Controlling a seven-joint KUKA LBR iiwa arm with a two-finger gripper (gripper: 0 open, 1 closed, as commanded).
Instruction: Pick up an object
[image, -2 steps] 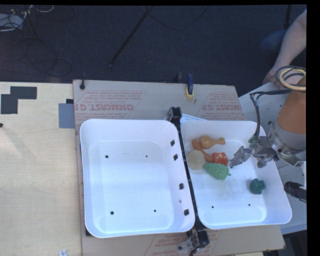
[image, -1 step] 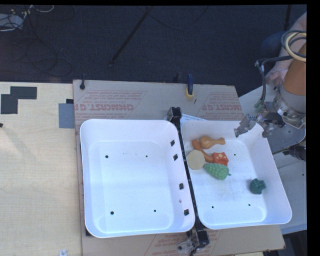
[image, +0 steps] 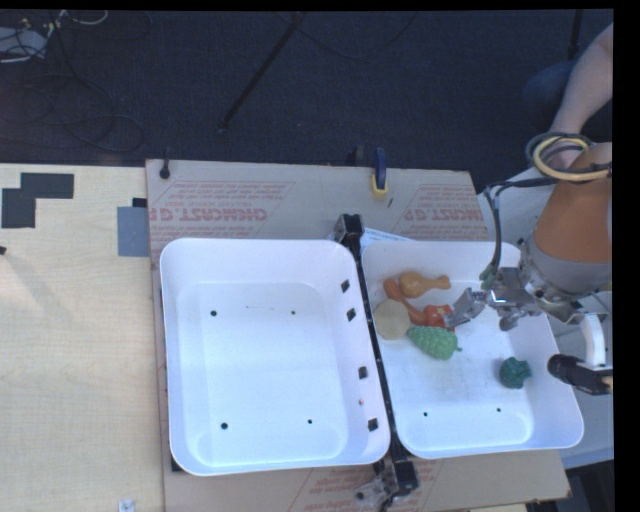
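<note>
Right bin (image: 560, 430), with toys clustered at its left side. The fingers (image: 462, 306) reach a red toy (image: 434, 314) lying between an orange piece (image: 420, 285) and a green piece (image: 433, 342); their spread cannot be told.

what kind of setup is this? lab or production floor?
Most likely a robotics lab bench for grasping trials: two white bins clamped side by side on cardboard, toy food like a green bumpy piece as test objects, and loose cables on the floor behind.
</note>
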